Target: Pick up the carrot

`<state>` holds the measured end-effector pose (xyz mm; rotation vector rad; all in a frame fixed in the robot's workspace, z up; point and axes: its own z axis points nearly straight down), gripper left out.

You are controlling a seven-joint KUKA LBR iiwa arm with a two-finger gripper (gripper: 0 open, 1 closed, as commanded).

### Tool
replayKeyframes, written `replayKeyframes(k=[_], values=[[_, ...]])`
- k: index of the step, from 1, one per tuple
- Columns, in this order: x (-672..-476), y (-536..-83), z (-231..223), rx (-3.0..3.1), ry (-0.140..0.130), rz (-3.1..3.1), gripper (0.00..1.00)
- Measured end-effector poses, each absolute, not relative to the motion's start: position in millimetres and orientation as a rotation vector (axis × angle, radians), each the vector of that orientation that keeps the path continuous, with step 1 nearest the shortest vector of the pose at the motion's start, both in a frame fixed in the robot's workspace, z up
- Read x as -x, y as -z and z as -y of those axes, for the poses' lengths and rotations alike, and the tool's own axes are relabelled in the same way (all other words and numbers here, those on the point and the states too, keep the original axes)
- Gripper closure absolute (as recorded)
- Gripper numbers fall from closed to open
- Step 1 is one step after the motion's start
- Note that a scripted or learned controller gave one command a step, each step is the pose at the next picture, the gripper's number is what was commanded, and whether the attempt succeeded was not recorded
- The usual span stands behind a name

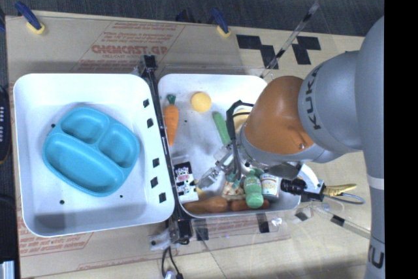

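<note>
A grey KUKA arm with an orange wrist band reaches into the right-hand white bin [196,85], its gripper [219,173] low over the clutter at the near end, with the task not yet begun in earnest. The metal fingers appear slightly parted with nothing visible between them (the wrist hides much of the mechanism, so this is a reading, not a certainty). The carrot [171,122] lies untouched well to the far left of the gripper, along the bin's left wall, its green top pointing away from the camera. A yellow ball [201,101] sits beyond the gripper, a green stick-like item [221,127] just past it, and small bottles [258,187] and a sausage-like piece [209,205] crowd its near side. Left to do, by the look of things: travel to the carrot, descend, close, lift. A blue divided plate [91,150] rests in the left bin [32,91].
</note>
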<state>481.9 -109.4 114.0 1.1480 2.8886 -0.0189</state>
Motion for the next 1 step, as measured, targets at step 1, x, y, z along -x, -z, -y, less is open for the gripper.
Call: replayKeyframes(k=[1], values=[[-510.3,-134.3,114.9,-1.472,0.002,-2.778,0.00]])
